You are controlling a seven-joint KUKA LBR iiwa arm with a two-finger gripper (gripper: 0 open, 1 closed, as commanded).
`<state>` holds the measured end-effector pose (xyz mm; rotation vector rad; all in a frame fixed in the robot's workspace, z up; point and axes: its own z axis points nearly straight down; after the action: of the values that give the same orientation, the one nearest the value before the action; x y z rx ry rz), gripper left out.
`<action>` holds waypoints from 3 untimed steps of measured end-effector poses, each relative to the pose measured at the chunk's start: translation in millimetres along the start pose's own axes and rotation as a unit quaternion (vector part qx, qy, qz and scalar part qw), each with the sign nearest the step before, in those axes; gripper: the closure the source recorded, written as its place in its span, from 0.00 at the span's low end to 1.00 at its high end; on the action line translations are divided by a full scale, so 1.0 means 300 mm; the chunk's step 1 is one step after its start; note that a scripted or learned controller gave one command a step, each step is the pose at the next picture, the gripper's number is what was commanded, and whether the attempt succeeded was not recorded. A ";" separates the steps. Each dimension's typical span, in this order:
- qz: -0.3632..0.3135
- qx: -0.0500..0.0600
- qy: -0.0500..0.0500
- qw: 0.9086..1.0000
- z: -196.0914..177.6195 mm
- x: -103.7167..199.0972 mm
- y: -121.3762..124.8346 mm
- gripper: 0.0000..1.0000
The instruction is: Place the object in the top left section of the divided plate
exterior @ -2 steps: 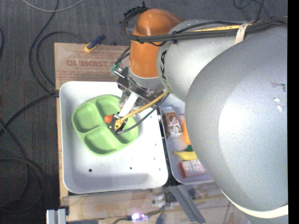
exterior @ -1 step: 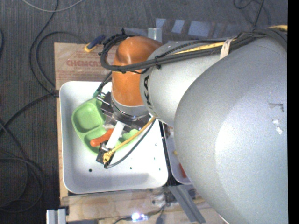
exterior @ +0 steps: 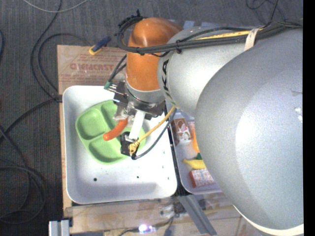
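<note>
A green divided plate (exterior: 88,123) lies in the left white bin (exterior: 98,181), toward its upper left. My gripper (exterior: 123,123) hangs over the plate's right half, under the orange wrist band. An orange carrot-shaped object (exterior: 113,131) sticks out down-left from between the fingers, and the gripper is shut on its upper end. The carrot's free end hovers over the ridge between the plate's sections. The wrist hides the plate's right part.
The right bin (exterior: 183,181) holds a red-and-white packet (exterior: 182,131), a yellow banana-like piece (exterior: 195,163) and a red box (exterior: 202,178); the arm's big grey body covers most of it. A yellow cable (exterior: 155,127) loops beside the gripper.
</note>
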<state>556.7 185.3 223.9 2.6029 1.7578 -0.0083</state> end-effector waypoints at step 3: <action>-0.181 0.001 0.001 0.984 0.069 -0.077 -0.062 0.00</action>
<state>530.8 170.8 203.3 2.2456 2.2015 -0.0078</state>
